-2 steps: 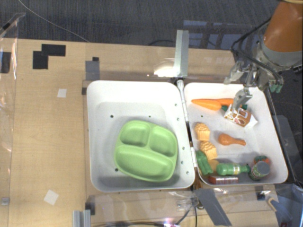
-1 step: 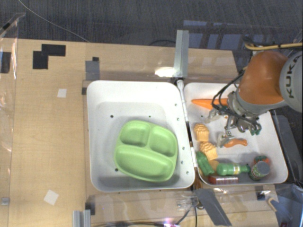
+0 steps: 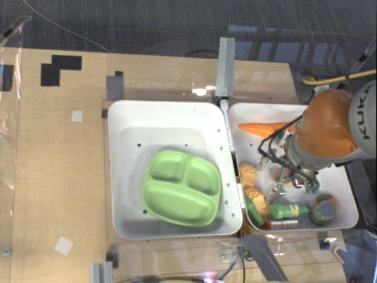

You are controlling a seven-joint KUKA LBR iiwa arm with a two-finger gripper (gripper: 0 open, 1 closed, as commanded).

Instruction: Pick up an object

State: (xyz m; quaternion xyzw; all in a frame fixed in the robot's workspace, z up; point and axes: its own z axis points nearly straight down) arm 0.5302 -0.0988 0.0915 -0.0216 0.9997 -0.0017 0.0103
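Objects (image 3: pixel 281 208) — a green bottle, a carrot (image 3: pixel 264 130), small toys — lie cluttered in the right bin (image 3: pixel 352 217), just beneath my end effector (image 3: pixel 281 186); its grip I cannot tell. Left bin (image 3: pixel 123 134) holds a green divided plate (image 3: pixel 182 187).

The arm (image 3: pixel 330 128) reaches in, hand (image 3: pixel 281 187) lowered.

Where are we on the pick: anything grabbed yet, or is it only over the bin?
Done: the arm is positioned over the right bin, gripper low among the clutter. In hand: nothing visibly lifted; the green bottle, carrot and small can lie in the bin. Left: closing on an item and raising it. The green divided plate sits untouched in the left bin.
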